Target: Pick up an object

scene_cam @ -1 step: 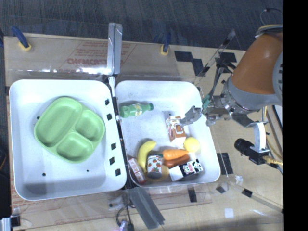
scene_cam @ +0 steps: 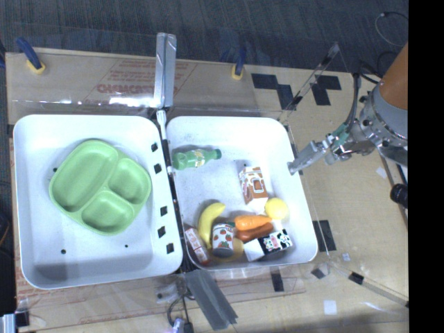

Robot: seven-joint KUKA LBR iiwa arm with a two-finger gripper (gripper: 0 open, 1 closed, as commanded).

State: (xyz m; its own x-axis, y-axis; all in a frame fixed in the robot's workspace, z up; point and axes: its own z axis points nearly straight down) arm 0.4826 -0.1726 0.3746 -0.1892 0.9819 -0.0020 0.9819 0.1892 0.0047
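The right bin (scene_cam: 288,144) holds several small items. A green bottle (scene_cam: 196,158) lies on its side near the back. A small printed carton (scene_cam: 253,184) stands mid-bin. At the front sit a yellow lemon (scene_cam: 276,208), a banana (scene_cam: 209,217), an orange carrot (scene_cam: 253,223), a can (scene_cam: 223,238) and a black-and-white box (scene_cam: 276,242). My gripper (scene_cam: 298,164) hangs just outside the bin's right rim, pointing left and down toward it. It holds nothing that I can see.
A green divided plate (scene_cam: 102,184) lies in the left bin (scene_cam: 41,269). A metal post (scene_cam: 165,68) rises at the back between the bins. Clear panels and black markers lie on the bench to the right.
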